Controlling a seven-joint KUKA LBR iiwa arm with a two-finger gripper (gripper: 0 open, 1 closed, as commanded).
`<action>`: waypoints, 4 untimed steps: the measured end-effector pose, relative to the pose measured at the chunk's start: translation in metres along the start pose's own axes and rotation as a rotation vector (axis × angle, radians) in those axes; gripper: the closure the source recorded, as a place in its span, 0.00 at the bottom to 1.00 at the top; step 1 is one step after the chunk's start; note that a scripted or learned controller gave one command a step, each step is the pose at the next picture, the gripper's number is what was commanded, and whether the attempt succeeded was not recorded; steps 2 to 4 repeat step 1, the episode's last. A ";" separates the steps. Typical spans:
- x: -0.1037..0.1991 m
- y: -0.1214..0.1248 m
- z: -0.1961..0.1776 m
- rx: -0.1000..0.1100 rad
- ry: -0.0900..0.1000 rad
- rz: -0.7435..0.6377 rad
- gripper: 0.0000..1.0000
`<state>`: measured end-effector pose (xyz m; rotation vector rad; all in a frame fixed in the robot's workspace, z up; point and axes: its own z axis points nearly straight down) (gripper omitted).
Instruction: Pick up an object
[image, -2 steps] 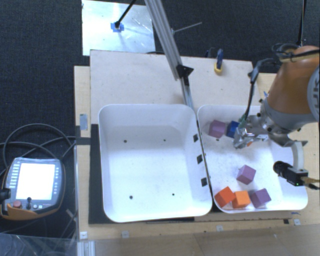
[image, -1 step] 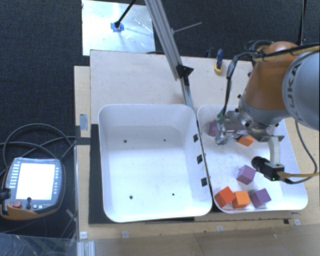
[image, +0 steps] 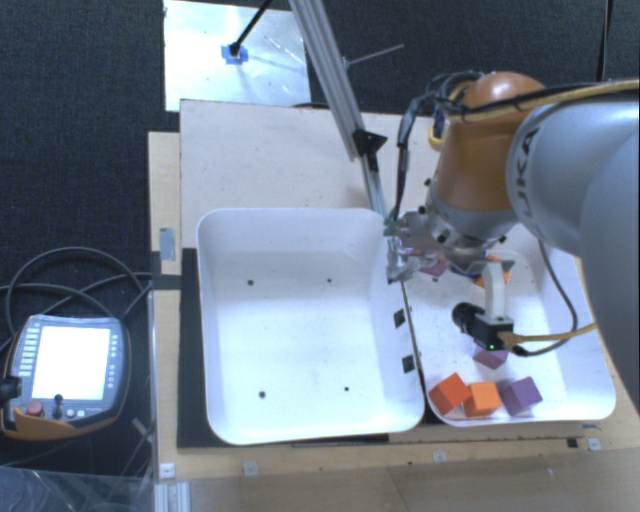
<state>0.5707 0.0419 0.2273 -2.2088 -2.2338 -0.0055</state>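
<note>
The gripper (image: 408, 252) hangs at the far end of the wall between the bins, its state I cannot tell, and the blocks (image: 484, 395) lie untouched in the right bin (image: 590, 400), so picking seems not done.

the left bin (image: 300, 330) lies wide open. in the right bin (image: 575, 400), the arm (image: 500, 160) crowds the far end, and blocks (image: 485, 396) cluster along the near wall.

Probably "KUKA" on arm (image: 560, 170)
</note>
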 end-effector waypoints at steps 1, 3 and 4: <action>0.053 0.020 -0.006 -0.001 0.000 0.000 1.00; 0.053 0.020 -0.006 -0.001 0.000 0.000 1.00; 0.053 0.020 -0.006 -0.001 0.000 0.000 1.00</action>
